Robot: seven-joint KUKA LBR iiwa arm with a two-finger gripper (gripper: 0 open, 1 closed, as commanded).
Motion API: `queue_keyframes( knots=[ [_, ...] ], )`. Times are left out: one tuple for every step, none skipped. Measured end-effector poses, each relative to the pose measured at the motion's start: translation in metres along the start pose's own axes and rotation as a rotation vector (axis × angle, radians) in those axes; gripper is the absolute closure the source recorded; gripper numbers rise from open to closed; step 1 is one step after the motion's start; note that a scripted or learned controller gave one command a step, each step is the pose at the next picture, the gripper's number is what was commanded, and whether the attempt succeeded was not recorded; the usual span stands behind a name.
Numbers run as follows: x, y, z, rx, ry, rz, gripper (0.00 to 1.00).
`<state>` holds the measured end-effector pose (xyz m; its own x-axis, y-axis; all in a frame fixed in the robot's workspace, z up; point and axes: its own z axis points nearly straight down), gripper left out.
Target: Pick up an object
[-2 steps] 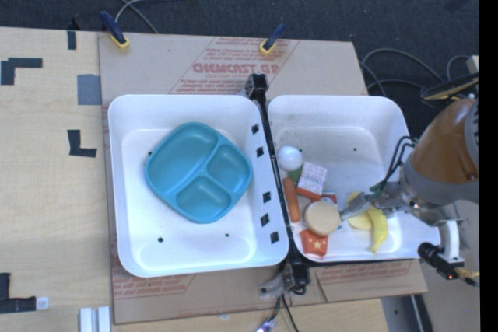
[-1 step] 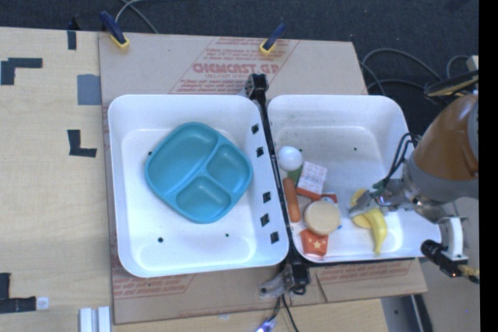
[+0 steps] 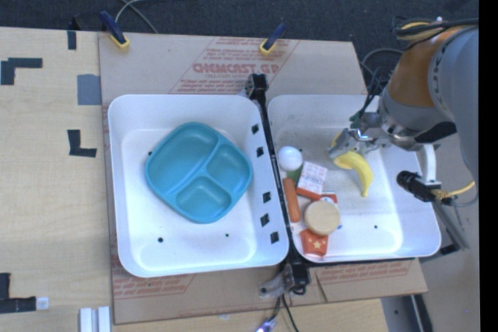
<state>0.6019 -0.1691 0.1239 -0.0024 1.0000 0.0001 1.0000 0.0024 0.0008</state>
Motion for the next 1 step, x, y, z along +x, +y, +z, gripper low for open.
queue_keyframes(
  knots=[
    [0.0655, 0.0140, -0.0511, 0.001, 0.000, 0.000, 1.00]
  ],
)
